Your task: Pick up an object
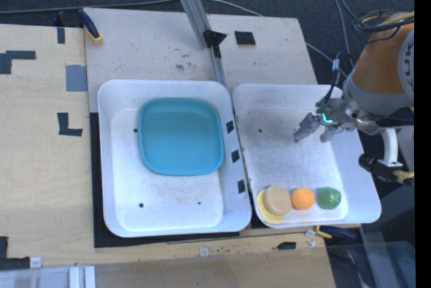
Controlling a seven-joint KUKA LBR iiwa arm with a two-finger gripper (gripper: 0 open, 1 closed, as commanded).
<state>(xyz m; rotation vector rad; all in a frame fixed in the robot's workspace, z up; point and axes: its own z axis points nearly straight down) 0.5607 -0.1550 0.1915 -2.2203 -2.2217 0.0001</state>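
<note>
Camera view from above and at a slant: two shallow white bins side by side on a wooden bench. Left bin (pixel 114 165) holding a turquoise square plate (pixel 180 136), lying flat near the bin's middle. Right bin (pixel 283 101) carrying three small things in a row along its near edge: a tan round piece on a yellow base (pixel 275 201) at the left, an orange ball (pixel 303 198) just beside it, a green ball (pixel 328 198) at the right end, all close together and near the corner. Grey arm with orange band (pixel 380 64) reaching in from the right, over the right bin's far half. Gripper (pixel 314 131) hanging above the speckled bin floor, two dark fingers spread apart with nothing between them, well apart from the row of three things. A slanted metal rail (pixel 192 1) crossing the bench behind the bins.
</note>
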